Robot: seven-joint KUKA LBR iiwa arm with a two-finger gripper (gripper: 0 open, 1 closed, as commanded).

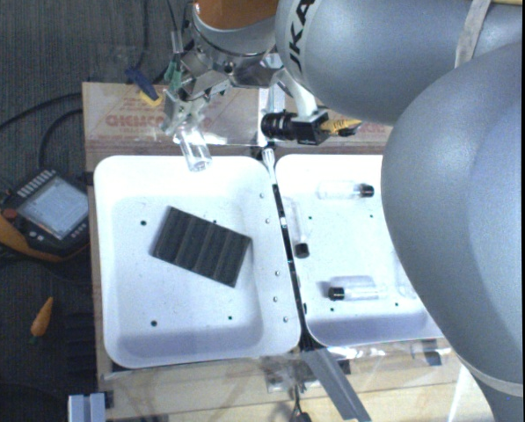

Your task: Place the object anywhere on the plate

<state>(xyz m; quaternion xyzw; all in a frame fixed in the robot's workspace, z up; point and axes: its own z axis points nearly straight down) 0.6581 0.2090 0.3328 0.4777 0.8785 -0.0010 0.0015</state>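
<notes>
The gripper hangs over the far rim of the left bin, fingers clamped on a clear vial (tilted), well apart from the dark ribbed plate.

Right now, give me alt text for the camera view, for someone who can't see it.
The gripper holds a clear vial above the left bin's far rim. A dark ribbed plate lies in that bin; the right bin holds more vials.
</notes>
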